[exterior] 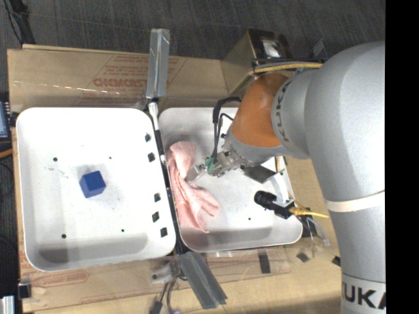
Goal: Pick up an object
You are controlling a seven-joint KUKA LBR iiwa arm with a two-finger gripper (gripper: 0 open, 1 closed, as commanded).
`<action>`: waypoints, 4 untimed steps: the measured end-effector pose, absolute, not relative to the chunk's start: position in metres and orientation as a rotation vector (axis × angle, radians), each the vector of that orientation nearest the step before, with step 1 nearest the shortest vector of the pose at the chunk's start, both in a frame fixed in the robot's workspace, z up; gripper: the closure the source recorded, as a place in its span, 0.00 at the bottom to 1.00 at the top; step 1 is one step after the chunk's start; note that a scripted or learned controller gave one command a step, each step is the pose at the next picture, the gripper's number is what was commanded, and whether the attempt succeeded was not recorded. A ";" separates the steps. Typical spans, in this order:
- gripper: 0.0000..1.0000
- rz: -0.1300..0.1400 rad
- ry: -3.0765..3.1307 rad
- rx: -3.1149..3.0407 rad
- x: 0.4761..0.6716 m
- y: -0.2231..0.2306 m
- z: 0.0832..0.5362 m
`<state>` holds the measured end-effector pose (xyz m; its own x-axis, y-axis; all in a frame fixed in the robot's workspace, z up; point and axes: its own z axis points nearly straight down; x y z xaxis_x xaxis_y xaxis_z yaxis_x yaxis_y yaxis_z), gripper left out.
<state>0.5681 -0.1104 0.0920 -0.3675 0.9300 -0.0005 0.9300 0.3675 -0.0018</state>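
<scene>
A pink cloth lies crumpled along the left wall of the right bin. My gripper reaches down from the right and its tip is at the cloth's upper right edge, touching or just above it. A blue cube sits in the left bin, far from the gripper. Nothing is seen lifted off the bin floor.
The grey arm and its orange wrist band cover the right bin's upper right part. A metal divider runs between the bins. Cardboard lies behind the bins.
</scene>
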 end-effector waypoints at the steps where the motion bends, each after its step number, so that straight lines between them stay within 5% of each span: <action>1: 0.00 0.002 -2.473 -1.936 0.581 -0.123 0.092; 2: 0.00 0.004 -2.552 -1.831 0.521 -0.105 0.092; 3: 0.00 0.002 -2.576 -1.798 0.576 -0.106 0.092; 4: 0.00 0.004 -2.604 -1.758 0.476 -0.105 0.092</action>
